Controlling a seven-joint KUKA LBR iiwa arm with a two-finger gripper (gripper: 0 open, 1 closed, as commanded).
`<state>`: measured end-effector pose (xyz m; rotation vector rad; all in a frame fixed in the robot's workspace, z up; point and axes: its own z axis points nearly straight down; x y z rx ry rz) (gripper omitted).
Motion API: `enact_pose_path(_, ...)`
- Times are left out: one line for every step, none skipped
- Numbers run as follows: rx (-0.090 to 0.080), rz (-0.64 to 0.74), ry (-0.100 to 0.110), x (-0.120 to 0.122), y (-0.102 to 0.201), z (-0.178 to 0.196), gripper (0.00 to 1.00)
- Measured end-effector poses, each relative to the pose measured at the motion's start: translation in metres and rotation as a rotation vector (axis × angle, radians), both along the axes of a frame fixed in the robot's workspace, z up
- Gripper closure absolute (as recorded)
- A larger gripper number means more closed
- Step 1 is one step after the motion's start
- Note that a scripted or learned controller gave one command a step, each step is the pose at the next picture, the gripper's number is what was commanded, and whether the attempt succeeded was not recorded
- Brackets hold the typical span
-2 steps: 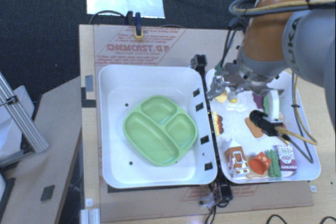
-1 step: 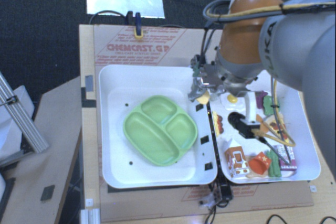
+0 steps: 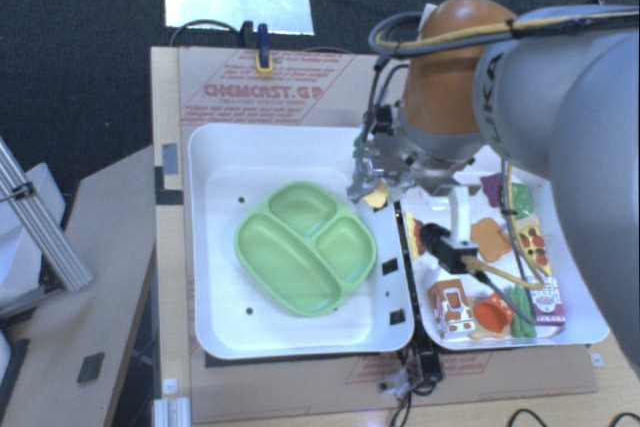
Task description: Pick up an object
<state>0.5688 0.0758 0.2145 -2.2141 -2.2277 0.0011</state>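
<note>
Sitting by the left bin's (image 3: 200,245) 3 o'clock wall, a small yellow piece (image 3: 376,200) is the likeliest target. It lies just off the green plate's (image 3: 305,250) 1 o'clock edge. The hand (image 3: 368,177) is directly above the piece, close to it or touching. Contact cannot be confirmed, nor whether the hand is released or clenched, so no grasp is recorded.

Assessment: the step in hand is securing the piece. To do it well:
- Centre over the piece.
- Keep clear of the bin wall at 3 o'clock and the plate rim at 7 o'clock.
- Settle fully before closing, then lift straight up.

Risk: a small piece against a wall may slip or be pushed aside.

The right bin (image 3: 592,320) holds mixed toys, among them an orange disc (image 3: 490,237) and a carton (image 3: 450,303). These sit at the hand's 4 o'clock, well apart from it.
</note>
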Motion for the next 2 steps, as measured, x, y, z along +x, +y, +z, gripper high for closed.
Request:
enact_pose_path(0.001, 0.000, -0.002, 0.007, 0.000, 0.013, 1.00)
enact_pose_path(0.000, -0.006, 0.000, -0.005, -0.003, 0.000, 1.00)
